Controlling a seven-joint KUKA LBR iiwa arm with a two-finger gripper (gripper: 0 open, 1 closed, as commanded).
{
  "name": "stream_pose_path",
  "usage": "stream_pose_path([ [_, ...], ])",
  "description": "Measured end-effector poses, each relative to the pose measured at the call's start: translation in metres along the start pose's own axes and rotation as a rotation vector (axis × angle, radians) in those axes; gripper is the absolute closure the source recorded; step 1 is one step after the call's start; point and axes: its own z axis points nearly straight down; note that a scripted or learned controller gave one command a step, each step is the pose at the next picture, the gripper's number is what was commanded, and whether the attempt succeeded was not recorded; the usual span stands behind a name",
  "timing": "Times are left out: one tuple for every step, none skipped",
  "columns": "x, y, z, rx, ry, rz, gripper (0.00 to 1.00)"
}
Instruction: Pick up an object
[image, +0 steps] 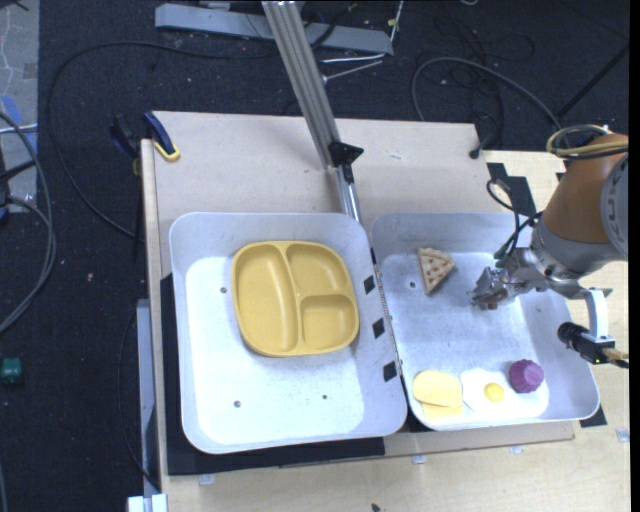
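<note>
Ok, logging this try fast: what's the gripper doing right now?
Gripper: low in the right bin, beside the toy wedge; open or closed cannot be told.

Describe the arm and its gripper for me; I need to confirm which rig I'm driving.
The arm is grey with a broad orange band above the wrist. Black cables loop beside it, running down toward the small, dark metallic gripper. A white bracket with a black fitting hangs below the wrist, at the edge of the right-hand shallow white bin.
</note>
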Motion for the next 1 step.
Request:
stream_pose_path([
  [0.0072,0.005,-0.0603,-0.002,0.001,-0.003,1.0],
])
